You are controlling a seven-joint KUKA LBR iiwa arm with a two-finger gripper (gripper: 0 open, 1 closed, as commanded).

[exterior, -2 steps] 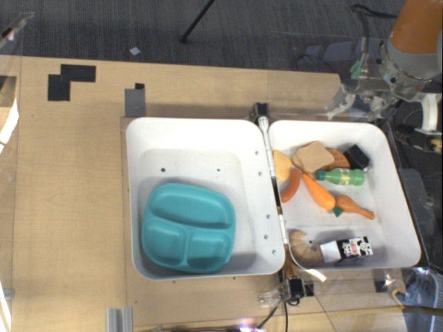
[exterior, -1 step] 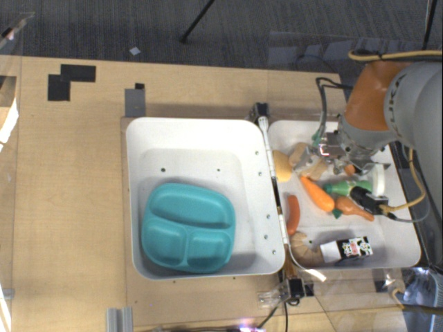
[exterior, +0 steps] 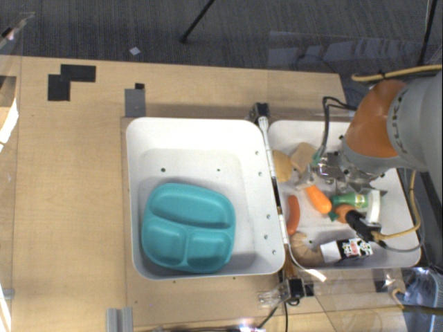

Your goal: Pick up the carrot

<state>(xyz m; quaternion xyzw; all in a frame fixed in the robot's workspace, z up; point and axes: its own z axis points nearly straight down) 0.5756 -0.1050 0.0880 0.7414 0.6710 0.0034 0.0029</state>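
Carrot (exterior: 318,199): orange, lying tilted in the right bin (exterior: 401,251), centre right of the frame, resting on the bin floor. Positioned directly below the gripper (exterior: 325,176), close to its underside; contact not discernible. Gripper state: cannot tell, working end hidden under the wrist body.

Just right of the carrot: green bottle (exterior: 349,200) with a white end, lying on its side. Left of the carrot, near the bin's left wall: red sausage-shaped item (exterior: 293,214), lying roughly vertical in the frame. Above left: tan, bread-like pieces (exterior: 291,161). Lower part of the same bin: dark bottle (exterior: 348,249) with a black-and-white label, lying on its side.

Arm (exterior: 394,126): grey with an orange band, entering from the right edge of the frame, over the upper right of the right bin.

Left bin (exterior: 187,137): centre of the frame, containing a teal divided tray (exterior: 187,227) in its lower left part.

Worktop (exterior: 69,199): light wood, carrying both bins side by side.
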